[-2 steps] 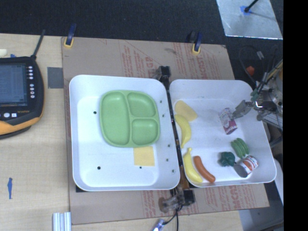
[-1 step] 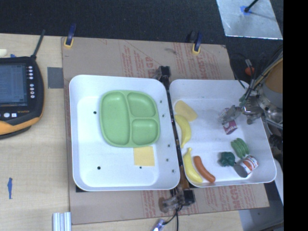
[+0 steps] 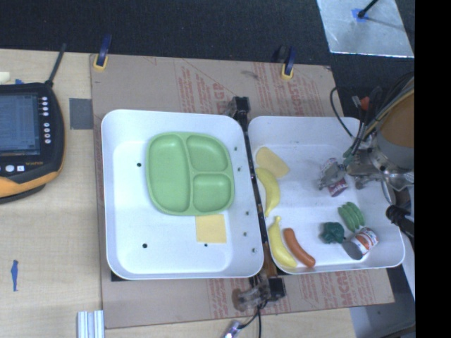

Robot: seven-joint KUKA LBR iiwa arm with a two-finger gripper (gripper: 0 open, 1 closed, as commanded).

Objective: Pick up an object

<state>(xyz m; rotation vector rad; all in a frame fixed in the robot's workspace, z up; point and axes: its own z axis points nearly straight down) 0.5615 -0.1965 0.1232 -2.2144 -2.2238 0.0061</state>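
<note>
A: Near the right bin's point(image 3: 303, 129) back right corner, what sits under the gripper point(image 3: 337, 178)?

B: A small grey and red object point(image 3: 333, 179), too blurred to name, lies on the bin floor. The metal gripper hangs at it, reaching in from the right. Whether its jaws are wide, narrow or holding anything, I cannot tell.

A: How should the pick go?

B: My judgement: centre the jaws over that one object, come straight down, close, then lift slowly and check that it comes up.

A: What else is close?

B: A green ridged toy vegetable point(image 3: 351, 215) lies just nearer the camera, then a dark green broccoli piece point(image 3: 332, 232) and a small red-and-white can point(image 3: 364, 240). Along the bin's left wall lie a yellow chip-like piece point(image 3: 271, 163), two bananas point(image 3: 270, 192) and a red sausage point(image 3: 299, 248). None crowds the target; the bin's right wall and the cables point(image 3: 363, 129) are the nearest hazards.

A: And the left bin point(image 3: 116, 189)?

B: It holds a green divided plate point(image 3: 189, 172) and a yellow square slice point(image 3: 211, 228). A teach pendant point(image 3: 25, 139) rests on the tabletop point(image 3: 49, 259).
</note>
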